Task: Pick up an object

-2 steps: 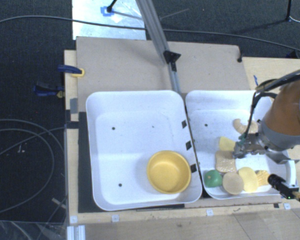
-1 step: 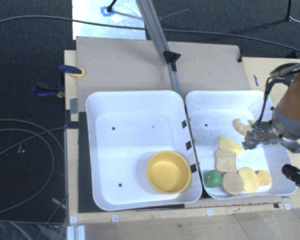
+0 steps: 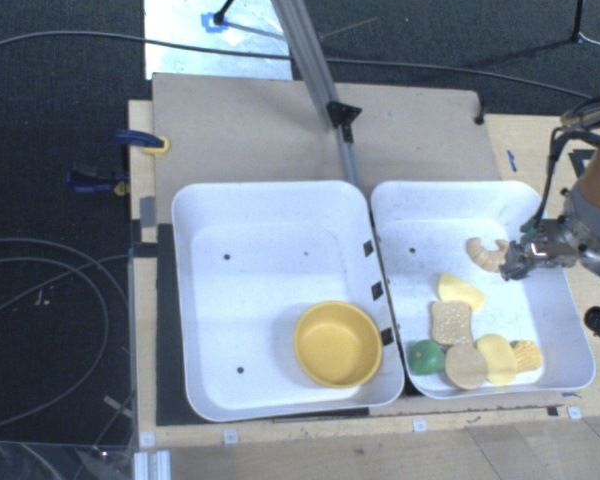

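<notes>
A: Progress is judged slight. Nothing is seen lifted; the gripper is placed low at the right bin's right wall, just beside a pale curved piece, perhaps touching it. Whether its fingers are spread or pressed together cannot be told at this size, and no item is seen pinched between them.

B: Where is the thing to be picked?

A: No single one is named. The likeliest is judged to be the curved piece, far in the right bin. Nearer in that bin a cluster is found: a yellow wedge, a speckled cracker, a green lump, a tan disc, a pale yellow piece and a small corn-like bit, several touching one another. A yellow bowl is set in the left bin, near its right corner.

B: So what is left?

A: A grasp must be closed and a lift made; both are judged still to be done.

B: And the surroundings?

A: The bins are borne by a tan board over dark carpet. Cables are looped at the left, clamps are fixed to the board's left edge, and a grey pole is slanted across the far side.
</notes>
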